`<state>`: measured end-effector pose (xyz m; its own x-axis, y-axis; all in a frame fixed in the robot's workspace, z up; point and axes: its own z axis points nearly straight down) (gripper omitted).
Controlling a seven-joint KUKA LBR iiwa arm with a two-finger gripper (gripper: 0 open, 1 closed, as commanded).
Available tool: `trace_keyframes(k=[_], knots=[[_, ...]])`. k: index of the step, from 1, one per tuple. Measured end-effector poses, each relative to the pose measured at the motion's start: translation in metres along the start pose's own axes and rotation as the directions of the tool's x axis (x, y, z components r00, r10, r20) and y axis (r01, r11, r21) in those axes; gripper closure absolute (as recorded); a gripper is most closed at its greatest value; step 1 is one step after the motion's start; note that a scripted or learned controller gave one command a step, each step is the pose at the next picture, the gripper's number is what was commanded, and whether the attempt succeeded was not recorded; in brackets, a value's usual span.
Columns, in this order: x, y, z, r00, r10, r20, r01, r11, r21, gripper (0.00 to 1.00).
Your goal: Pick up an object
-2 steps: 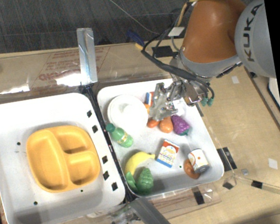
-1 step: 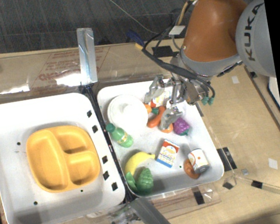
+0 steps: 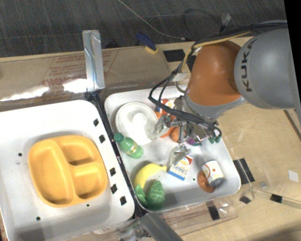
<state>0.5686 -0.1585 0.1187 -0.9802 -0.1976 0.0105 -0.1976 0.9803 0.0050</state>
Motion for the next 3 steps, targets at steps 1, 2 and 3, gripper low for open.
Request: trace_keyframes(k=[1, 2, 3], knots=[[0.047, -0.044, 0.019, 0.986, -0.166, 0.021, 0.166, 0.986, 0.014, 0.0], [0.017, -0.043, 0.019, 1.0, -0.024, 0.02, 0.024, 1.0, 0.013, 0.0], [-0.008, -0.052, 0.019, 0.996, -0.084, 0.018, 0.084, 0.996, 0.012, 0.0]])
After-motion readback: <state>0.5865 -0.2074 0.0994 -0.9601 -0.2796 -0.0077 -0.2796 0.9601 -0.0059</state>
